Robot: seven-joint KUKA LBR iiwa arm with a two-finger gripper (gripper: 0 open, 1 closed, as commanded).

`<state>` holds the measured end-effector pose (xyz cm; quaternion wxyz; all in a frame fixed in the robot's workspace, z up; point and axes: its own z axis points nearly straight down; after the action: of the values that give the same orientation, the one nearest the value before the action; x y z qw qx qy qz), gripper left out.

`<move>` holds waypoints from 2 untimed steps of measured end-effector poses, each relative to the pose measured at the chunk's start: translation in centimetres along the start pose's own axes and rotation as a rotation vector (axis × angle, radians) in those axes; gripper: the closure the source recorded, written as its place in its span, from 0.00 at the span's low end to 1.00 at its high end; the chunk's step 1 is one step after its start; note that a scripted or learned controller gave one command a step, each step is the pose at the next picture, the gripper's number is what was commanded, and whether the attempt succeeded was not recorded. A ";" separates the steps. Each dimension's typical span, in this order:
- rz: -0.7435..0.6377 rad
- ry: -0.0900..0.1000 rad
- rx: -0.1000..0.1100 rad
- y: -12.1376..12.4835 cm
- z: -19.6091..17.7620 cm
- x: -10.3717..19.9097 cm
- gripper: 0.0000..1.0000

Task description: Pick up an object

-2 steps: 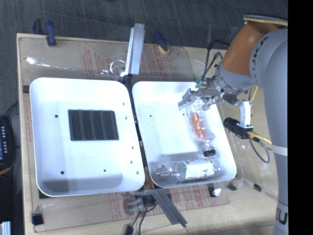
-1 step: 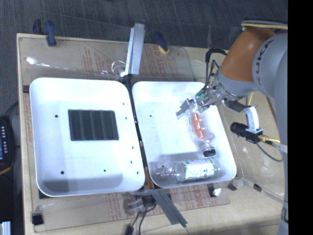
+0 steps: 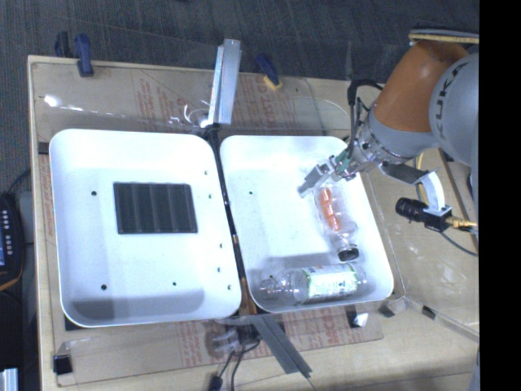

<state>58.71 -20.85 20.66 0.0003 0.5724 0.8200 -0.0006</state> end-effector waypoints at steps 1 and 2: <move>-0.061 0.003 0.002 -0.4 -0.3 0.2 0.00; -0.134 0.000 -0.001 1.8 2.2 -0.6 0.00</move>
<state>60.58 -20.78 18.43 0.0004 0.5163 0.8564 -0.0003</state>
